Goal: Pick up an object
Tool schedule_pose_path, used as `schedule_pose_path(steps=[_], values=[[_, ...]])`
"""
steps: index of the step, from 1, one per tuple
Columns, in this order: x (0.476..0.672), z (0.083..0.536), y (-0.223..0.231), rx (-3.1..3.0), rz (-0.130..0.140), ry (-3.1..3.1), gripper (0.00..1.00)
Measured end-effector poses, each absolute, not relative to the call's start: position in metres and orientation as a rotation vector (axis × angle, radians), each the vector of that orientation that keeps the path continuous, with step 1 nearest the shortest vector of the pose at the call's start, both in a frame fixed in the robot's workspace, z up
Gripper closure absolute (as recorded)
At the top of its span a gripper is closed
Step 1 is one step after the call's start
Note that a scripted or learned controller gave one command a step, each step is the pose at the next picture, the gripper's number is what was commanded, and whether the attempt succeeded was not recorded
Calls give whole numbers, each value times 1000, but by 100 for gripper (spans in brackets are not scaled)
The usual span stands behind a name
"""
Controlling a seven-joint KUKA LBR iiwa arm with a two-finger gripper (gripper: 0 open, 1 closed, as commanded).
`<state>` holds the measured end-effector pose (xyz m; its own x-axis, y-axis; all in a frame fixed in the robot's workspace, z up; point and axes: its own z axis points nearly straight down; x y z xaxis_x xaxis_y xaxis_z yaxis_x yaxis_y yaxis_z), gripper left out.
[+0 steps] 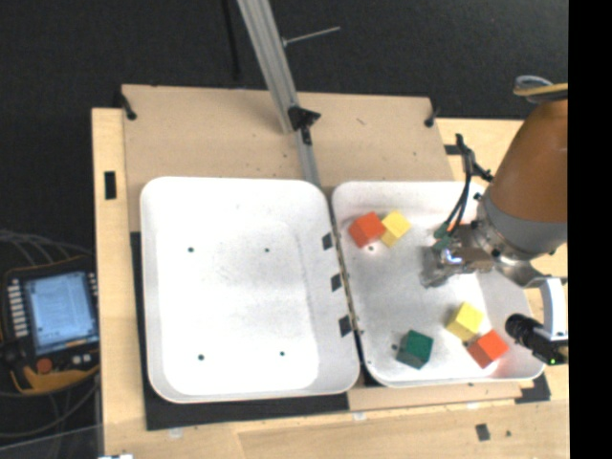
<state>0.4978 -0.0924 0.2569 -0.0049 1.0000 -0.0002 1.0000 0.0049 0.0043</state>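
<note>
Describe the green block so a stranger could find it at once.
Start at the right-hand white bin of the two. Go to its near edge, toward the divider between the bins: the green block sits there alone. It is the only green piece; its nearest neighbours, a yellow block and an orange block, lie to its right.

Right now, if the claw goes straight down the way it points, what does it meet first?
Probably the bare white floor of the right bin. The claw hangs between the blocks, above none of them, though depth is hard to judge here.
</note>
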Motion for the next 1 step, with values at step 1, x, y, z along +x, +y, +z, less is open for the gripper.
schedule_pose_path(steps=[1], values=[[523, 263, -44, 2212, 4, 2229, 100]])
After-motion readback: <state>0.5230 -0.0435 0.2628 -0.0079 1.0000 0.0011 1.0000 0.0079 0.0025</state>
